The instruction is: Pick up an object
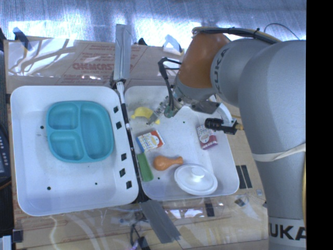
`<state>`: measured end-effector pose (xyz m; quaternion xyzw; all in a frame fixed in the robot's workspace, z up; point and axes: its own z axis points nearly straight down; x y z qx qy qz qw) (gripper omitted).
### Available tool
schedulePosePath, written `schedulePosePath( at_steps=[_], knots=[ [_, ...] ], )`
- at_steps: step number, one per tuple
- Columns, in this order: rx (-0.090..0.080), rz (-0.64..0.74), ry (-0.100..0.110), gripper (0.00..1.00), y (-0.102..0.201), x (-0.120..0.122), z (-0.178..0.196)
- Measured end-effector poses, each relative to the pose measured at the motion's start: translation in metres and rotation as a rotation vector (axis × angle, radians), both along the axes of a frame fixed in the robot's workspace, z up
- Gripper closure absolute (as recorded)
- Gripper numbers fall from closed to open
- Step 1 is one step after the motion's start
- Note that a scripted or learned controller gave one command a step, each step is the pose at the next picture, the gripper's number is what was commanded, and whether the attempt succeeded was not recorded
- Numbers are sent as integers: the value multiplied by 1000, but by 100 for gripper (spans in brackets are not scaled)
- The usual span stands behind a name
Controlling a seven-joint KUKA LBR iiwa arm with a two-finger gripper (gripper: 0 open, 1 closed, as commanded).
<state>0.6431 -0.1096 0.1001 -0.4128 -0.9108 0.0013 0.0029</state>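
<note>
My gripper (155, 119) hangs low over the far left part of the right bin (229, 163), its tip right beside a yellow banana-shaped piece (140, 112). I cannot see anything held in it. Just below it lies a small orange and white carton (149, 140). Nearer the front are an orange drumstick-shaped toy (167, 162), a white round lid (195, 179) and a green stick (144, 167) along the bin's left wall. A red and white packet (207, 137) lies toward the right.
The left bin (26, 176) holds a blue divided plate (80, 130). A raised divider (126, 139) separates the two bins. Cardboard (88, 61) lies behind them. The grey arm (260, 87) covers the right bin's far right corner.
</note>
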Motion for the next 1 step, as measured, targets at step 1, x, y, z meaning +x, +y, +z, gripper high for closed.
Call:
schedulePosePath(
  at_steps=[1],
  knots=[
    [-2,-340,-5,100,53,-24,91]
  ],
)
